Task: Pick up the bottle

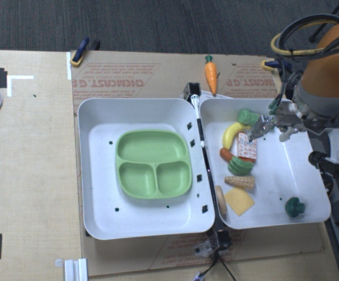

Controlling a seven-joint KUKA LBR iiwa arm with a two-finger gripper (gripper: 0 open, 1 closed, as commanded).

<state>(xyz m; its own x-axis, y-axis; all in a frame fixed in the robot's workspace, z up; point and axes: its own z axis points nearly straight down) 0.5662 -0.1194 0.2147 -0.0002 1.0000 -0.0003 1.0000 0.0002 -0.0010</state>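
Claw (256,132) sits low in the right bin (310,174), tips right at the top of a red and white box (247,149); can't tell if it's open or shut. Banana (232,134) and other toy food lie just left of it. Honestly can't pick out a bottle in that pile. Green tray (154,164) sits in the left bin (93,157), carrot (210,75) out on the cardboard.

toys (239,163) crowding right bin's (310,215) left side, open floor at right
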